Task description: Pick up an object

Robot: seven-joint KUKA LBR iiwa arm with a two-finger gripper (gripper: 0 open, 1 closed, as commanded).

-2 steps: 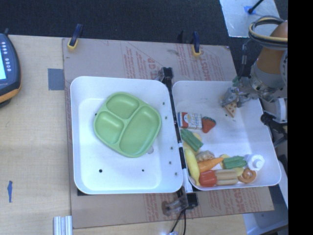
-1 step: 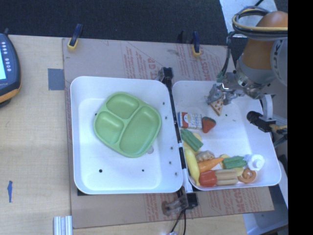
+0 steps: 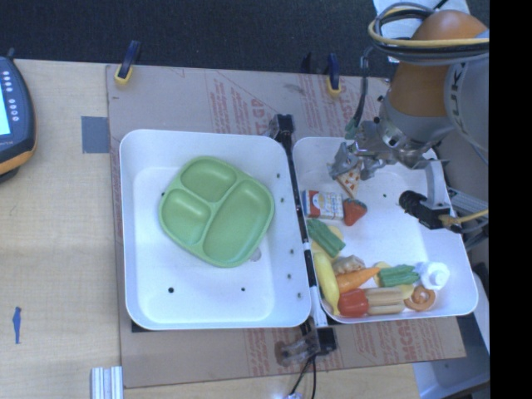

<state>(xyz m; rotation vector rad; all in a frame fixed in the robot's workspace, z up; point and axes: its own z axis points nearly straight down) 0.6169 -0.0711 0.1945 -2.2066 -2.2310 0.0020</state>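
My gripper [image 3: 356,166] hangs over the back left part of the right bin [image 3: 391,223], under the grey wrist and orange band of the arm. A small orange and white piece like a pizza slice [image 3: 351,181] lies right at its tip; I cannot tell whether it is held. Just in front of it are a red strawberry [image 3: 355,213] and a small red and white carton [image 3: 324,204]. Toy foods are piled along the bin's front: a green cucumber [image 3: 326,238], a yellow banana [image 3: 326,281], a carrot [image 3: 357,278], a tomato [image 3: 352,303].
The left bin [image 3: 141,289] holds a green divided plate [image 3: 219,210]. A black clip [image 3: 284,127] sits where the bins meet at the back. A black part of the arm [image 3: 420,208] reaches over the right bin's right side. A handheld pendant [image 3: 12,115] lies far left.
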